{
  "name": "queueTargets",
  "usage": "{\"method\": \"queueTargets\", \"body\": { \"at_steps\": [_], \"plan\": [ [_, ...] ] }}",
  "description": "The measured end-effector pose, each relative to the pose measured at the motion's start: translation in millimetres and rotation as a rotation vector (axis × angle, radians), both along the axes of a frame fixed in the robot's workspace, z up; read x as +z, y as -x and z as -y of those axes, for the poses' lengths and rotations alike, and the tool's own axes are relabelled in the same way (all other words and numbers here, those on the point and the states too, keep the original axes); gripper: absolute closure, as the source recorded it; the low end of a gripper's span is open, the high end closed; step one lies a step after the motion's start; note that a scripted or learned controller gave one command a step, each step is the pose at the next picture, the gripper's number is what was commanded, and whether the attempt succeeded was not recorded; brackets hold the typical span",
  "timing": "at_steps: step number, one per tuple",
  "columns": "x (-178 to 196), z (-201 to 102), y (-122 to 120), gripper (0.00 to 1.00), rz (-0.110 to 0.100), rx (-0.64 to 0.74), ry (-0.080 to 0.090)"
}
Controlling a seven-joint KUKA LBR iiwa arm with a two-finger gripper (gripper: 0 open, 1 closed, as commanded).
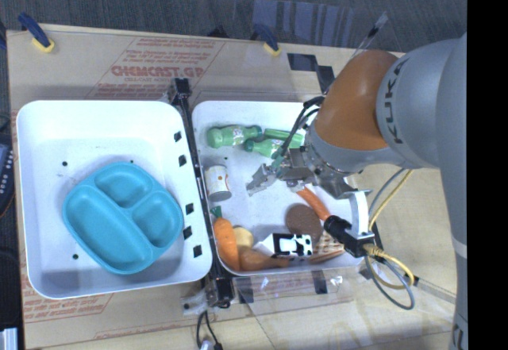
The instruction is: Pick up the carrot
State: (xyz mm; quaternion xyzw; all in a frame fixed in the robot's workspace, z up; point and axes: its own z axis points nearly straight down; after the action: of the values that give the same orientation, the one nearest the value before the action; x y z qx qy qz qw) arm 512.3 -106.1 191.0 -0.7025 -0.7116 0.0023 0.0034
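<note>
The gripper hangs over the middle of the right bin with fingers spread and nothing between them, while the carrot lies just beside it toward the bin's right wall

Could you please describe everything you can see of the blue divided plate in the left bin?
The blue divided plate is a light blue, plastic-looking tray with rounded corners and three recessed compartments set apart by raised ridges. It lies flat and face up on the floor of the left bin, turned at an angle to the bin's walls, toward the lower middle. Nothing lies in its compartments, and only the bin floor touches it.
</note>
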Motion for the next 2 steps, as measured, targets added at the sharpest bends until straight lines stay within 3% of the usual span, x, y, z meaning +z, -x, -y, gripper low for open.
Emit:
{"method": "queueTargets", "body": {
  "at_steps": [1,2],
  "plan": [
    [40.9,12.8,35.4,0.0,0.005,0.041,0.002],
    [-28.9,25.5,-29.4,0.0,-0.002,-0.074,0.003]
  ]
}}
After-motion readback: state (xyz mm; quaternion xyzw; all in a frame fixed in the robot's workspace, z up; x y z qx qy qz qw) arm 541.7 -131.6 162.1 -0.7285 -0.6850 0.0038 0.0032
